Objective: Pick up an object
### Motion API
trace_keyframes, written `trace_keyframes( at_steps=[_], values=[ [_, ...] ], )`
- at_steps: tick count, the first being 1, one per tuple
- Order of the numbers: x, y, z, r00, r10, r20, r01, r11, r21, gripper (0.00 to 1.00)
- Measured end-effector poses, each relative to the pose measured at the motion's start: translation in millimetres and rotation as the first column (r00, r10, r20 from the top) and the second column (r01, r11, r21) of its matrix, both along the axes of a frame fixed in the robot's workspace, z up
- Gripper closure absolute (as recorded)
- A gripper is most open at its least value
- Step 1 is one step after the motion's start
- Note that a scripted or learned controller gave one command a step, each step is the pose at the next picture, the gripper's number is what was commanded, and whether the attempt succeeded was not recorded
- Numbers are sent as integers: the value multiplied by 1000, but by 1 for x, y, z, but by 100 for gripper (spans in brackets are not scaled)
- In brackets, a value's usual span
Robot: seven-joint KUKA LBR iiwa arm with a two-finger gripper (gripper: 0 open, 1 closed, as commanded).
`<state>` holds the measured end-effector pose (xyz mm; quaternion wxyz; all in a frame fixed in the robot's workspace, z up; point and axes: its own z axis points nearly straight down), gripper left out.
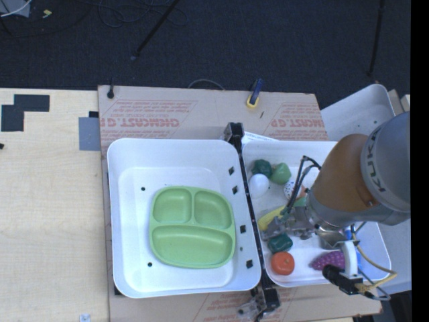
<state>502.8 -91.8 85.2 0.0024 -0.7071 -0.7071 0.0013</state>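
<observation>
Two bins, arm (348, 180) low over the right one (383, 247)
Probably hunting toys; claw hidden, can't tell its state.

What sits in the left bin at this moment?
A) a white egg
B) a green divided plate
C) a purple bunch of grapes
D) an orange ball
B: a green divided plate with three compartments lies in the left bin; the small items lie in the right bin.

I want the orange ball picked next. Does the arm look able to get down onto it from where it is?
Probably yes. The orange ball lies uncovered near the front of the right bin, just beside the gripper. A dark green piece sits close behind it and may crowd the fingers.
</observation>
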Motion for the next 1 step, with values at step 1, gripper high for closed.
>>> trace_keyframes(
  at_steps=[1],
  values=[
    [0,-2,11,1000,-8,-1,8,1000,1,100]
  ],
)
